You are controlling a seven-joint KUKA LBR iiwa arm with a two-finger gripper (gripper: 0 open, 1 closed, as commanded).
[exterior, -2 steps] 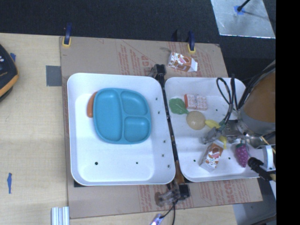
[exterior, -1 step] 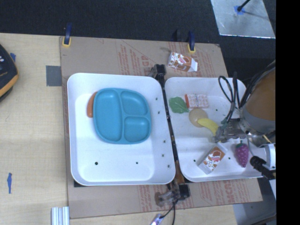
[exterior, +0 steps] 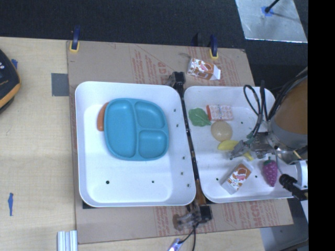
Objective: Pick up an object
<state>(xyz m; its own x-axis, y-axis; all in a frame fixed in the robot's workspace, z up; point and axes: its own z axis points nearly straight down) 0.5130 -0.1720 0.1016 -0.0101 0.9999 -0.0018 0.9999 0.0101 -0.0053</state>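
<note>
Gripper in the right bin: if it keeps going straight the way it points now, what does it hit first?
Most likely the yellow toy: the gripper points left toward it from close by. Depth is unclear, so it might pass above.

In the right bin [exterior: 209, 190] we are seeing a green leafy piece [exterior: 198, 117] lying beside a small flat carton [exterior: 219, 112]. Just below them a pale round fruit [exterior: 221, 130] is sitting, with a yellow piece [exterior: 227, 145] touching it. Nearer the front a second carton [exterior: 237, 178] is lying tilted, and purple grapes [exterior: 270, 172] are resting well right.
</note>
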